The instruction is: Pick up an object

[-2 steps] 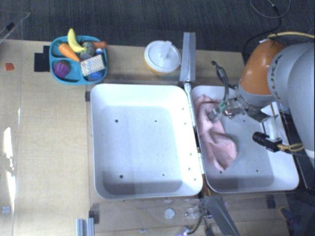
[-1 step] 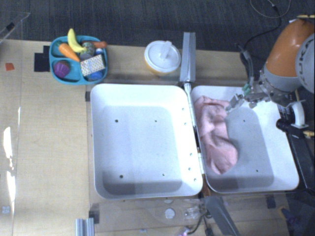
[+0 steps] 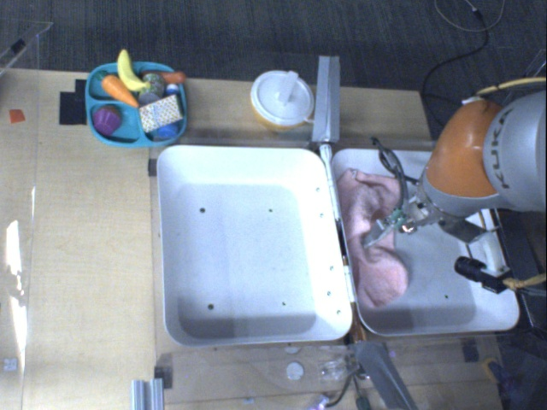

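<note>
A pink cloth lies crumpled along the left side of the right bin. My gripper reaches in from the right and hangs low over the middle of the cloth, its tips at the cloth's surface. The grey arm with its orange band covers the bin's upper right part.
The left bin sits beside the right one, split by a metal divider. A blue tray of toy food stands at the back left. A white lidded cup stands behind the bins. Black cables run near the right bin's right edge.
</note>
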